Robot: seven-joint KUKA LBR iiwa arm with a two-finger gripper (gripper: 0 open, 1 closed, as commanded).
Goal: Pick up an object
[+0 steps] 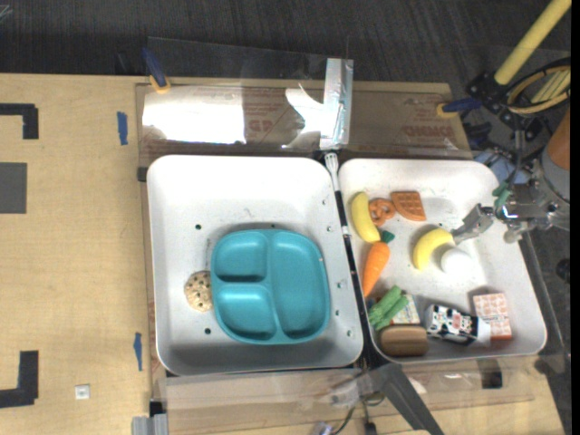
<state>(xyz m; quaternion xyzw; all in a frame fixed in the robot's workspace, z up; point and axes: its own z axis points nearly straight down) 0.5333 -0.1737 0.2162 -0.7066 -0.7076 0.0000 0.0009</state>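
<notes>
We see two shallow white plastic bins side by side on the bench. The left bin [181,188] holds a teal three-compartment plastic tray [269,284], and a round speckled cookie [198,290] lies just beside the tray's left edge. The right bin [462,178] carries the small toys: a yellow banana [364,217] along its left wall, an orange waffle-like piece [409,206] near it, an orange carrot with a green top [376,263] below the banana, a green leafy vegetable piece [388,304] touching a brown bread-like block [404,339], a black-and-white printed packet [451,323] and a pink-and-white checked box [492,314] at the near right corner. In the middle of this bin lies a yellow curved fruit piece [431,247] touching a white rounded object [453,261]. The metal two-finger gripper [470,223] reaches in from the right and hangs just right of the yellow curved piece, near it; we cannot tell whether its fingers are spread or pressed together, and we see nothing between them.
</notes>
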